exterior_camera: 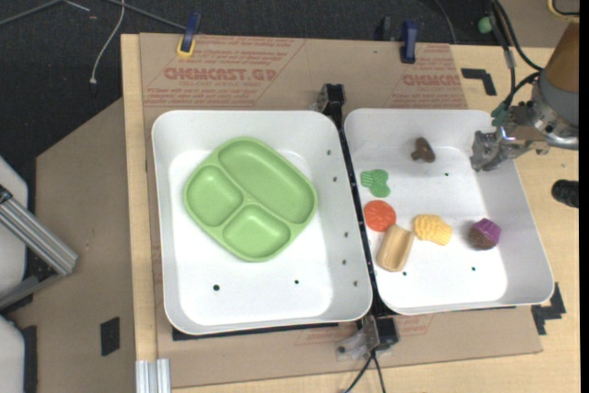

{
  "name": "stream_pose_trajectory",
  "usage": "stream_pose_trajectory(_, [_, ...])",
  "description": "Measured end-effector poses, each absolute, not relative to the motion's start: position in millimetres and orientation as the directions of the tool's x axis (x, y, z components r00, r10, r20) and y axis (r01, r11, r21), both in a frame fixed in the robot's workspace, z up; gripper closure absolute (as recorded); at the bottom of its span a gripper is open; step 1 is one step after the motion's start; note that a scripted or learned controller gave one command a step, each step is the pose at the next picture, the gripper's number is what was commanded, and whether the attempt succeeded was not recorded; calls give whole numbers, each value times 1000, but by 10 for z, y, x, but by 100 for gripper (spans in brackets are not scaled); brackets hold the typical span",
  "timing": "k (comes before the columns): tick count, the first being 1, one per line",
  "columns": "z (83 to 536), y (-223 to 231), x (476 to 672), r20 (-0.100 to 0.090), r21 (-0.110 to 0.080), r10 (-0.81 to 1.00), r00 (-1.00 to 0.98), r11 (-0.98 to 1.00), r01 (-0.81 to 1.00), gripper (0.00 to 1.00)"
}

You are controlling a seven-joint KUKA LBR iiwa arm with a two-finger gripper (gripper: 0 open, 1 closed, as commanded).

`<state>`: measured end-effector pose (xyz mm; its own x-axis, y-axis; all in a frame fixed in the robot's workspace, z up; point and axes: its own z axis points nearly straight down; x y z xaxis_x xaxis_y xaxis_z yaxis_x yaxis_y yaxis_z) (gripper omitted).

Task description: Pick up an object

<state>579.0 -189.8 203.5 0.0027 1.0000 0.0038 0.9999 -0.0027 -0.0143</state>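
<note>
The right bin point(497, 276) holds several small items: a brown lump point(422, 150) near the back, a green leafy piece point(375, 182), an orange-red round piece point(379, 216), a tan cylinder point(395, 248), a yellow piece point(433, 229) and a purple piece point(484, 234). My gripper point(486, 154) hangs over the bin's right rim near the back, to the right of the brown lump and apart from it. Nothing shows between its fingers.
The left bin point(184, 290) holds a green three-compartment plate point(250, 197). A black divider clamp point(331, 97) sits between the bins at the back. Blue clips point(190, 34) hold the cardboard base. Cables lie on the floor behind.
</note>
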Motion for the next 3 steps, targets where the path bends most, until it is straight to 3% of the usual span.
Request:
stream_pose_trajectory(1, [2111,-1895,5822,0,-1,1000,-1,1,1000,0])
stream_pose_trajectory(3, [1098,-1845,5802,1,-2,1000,0,0,1000,0])
